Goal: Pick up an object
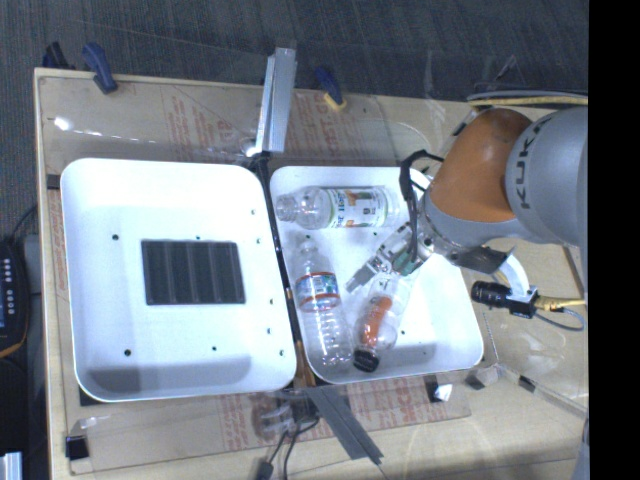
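Two shallow white bins sit side by side on a bench. The left bin (100, 268) has a dark ribbed panel (193, 272) in its floor. The right bin (450, 328) holds three plastic bottles: one lying along the far wall (335, 208), one with a blue label near the left wall (322, 303), and one with orange contents and a black cap (377, 323). The grey arm reaches in from the right, and its gripper (385, 263) hovers just above the orange bottle. I cannot tell whether it grips anything.
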Tool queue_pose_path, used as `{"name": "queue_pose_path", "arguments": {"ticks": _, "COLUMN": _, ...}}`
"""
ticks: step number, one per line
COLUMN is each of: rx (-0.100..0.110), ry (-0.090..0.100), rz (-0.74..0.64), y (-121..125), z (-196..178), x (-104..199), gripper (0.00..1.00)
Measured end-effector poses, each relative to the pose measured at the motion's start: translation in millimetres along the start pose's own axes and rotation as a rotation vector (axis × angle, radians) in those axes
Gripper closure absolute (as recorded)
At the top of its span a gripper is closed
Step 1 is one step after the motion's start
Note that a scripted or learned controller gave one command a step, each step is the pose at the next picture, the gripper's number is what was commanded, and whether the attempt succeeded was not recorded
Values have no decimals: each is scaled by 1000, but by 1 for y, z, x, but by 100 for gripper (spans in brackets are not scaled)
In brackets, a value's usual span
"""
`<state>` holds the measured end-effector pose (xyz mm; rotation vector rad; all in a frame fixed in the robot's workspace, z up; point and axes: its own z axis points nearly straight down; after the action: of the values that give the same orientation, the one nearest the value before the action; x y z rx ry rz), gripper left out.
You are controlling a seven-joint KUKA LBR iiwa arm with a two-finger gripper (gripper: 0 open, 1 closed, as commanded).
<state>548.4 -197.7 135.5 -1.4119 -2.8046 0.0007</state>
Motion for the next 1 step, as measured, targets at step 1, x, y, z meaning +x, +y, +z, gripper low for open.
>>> {"name": "queue_pose_path", "arguments": {"ticks": 1, "rx": 0, "ry": 1, "rz": 58, "y": -30, "z": 35, "x": 8, "gripper": 0}}
